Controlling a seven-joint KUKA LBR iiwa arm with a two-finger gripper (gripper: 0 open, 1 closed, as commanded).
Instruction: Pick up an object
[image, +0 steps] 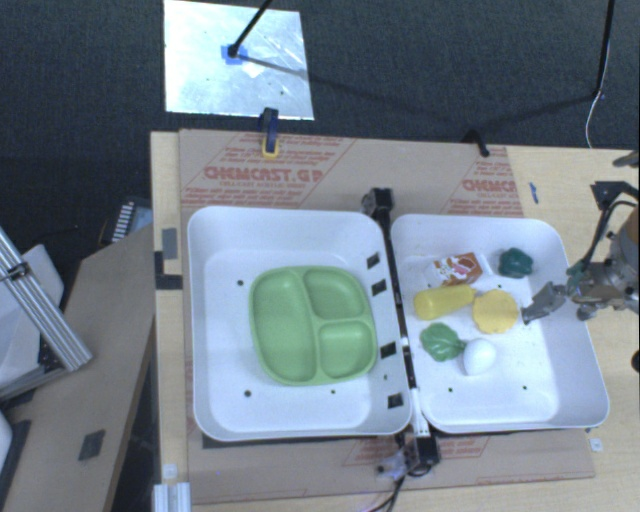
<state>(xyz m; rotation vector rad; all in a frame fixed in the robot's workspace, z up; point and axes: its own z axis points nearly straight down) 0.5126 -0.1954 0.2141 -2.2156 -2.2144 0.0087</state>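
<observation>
The robot's grey metal gripper (545, 300) hangs over the right white bin (560, 400), just beside a round yellow toy (495, 311), holding nothing I can see, and I cannot tell how its jaws stand, while a green plastic divided plate (310, 325) lies in the left white bin (215, 300).

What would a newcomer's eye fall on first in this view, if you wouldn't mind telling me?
First the green divided plate, alone in the left bin. Next, the cluster of small toy foods in the right bin: a yellow cylinder, a yellow round piece, a white egg and two green pieces. The claw hangs over that bin's right side, near the yellow round piece.
</observation>
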